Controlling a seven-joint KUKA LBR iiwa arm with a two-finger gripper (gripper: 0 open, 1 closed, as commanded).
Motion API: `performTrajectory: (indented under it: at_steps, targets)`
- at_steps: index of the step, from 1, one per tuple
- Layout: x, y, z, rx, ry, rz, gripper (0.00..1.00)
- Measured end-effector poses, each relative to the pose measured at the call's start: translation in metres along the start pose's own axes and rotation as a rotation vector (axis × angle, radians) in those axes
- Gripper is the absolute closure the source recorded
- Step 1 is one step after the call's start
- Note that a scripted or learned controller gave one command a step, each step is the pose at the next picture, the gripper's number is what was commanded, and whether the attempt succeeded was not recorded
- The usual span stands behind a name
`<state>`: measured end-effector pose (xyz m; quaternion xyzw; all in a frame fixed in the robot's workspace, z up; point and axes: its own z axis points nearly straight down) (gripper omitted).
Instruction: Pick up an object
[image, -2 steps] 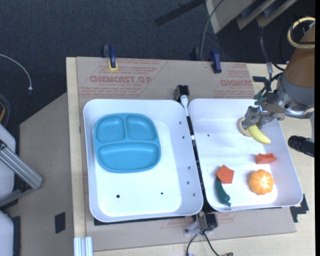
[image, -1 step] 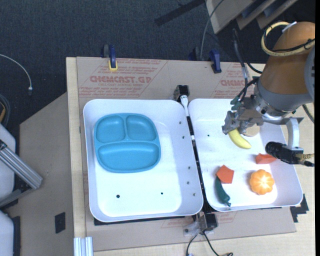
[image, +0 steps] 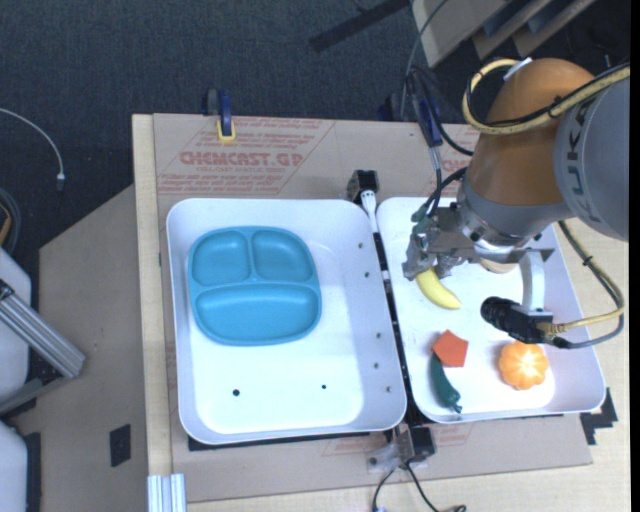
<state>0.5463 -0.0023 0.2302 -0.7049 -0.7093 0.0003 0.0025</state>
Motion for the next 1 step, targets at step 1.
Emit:
performTrajectory:
  at_steps: [1]
  targets:
    - [0.0489, 0.0028, 0.0030, -0.003, -0.001, 0.001, 1.00]
